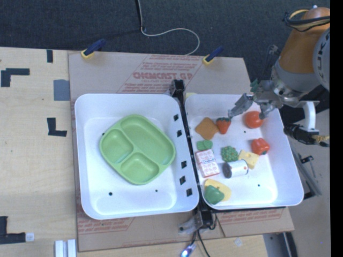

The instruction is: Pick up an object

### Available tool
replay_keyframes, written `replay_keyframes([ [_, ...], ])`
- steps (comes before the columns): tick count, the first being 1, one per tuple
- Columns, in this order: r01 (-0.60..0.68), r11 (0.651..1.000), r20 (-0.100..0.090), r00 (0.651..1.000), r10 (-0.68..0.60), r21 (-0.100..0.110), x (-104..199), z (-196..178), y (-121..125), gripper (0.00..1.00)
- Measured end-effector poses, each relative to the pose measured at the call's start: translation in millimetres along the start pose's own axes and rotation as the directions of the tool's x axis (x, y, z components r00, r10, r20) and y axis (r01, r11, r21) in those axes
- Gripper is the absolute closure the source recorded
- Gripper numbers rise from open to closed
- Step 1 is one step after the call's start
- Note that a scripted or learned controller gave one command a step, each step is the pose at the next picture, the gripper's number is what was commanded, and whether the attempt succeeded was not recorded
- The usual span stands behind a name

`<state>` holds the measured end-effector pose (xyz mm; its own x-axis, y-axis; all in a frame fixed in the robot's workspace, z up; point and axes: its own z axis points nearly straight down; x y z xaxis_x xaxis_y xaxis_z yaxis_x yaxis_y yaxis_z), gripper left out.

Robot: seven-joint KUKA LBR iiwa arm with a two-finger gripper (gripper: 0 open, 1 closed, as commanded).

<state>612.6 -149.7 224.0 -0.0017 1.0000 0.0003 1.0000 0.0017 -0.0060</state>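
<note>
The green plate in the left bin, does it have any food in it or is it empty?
Empty. The green plate lies flat in the left bin, and all three compartments show bare green. The toy foods are in the right bin.

Red printed lettering is noted on the cardboard sheet [161,74] beneath the bins, above the left bin; it appears to read "CHEMCAST GP", though legibility is poor. Red print is observed on a small white packet [207,163] in the right bin; it cannot be read.

Red tomato [253,120] in right bin, far side, near small red-orange carrot piece [223,125]
</note>
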Motion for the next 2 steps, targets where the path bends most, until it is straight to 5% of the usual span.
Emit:
replay_keyframes([
  [1,0.000,1.000,-0.001,1.000,0.000,0.001,51.5,132.8,7.5,0.00],
  [2,0.001,1.000,-0.001,1.000,-0.001,0.006,52.0,127.1,6.6,1.00],
])
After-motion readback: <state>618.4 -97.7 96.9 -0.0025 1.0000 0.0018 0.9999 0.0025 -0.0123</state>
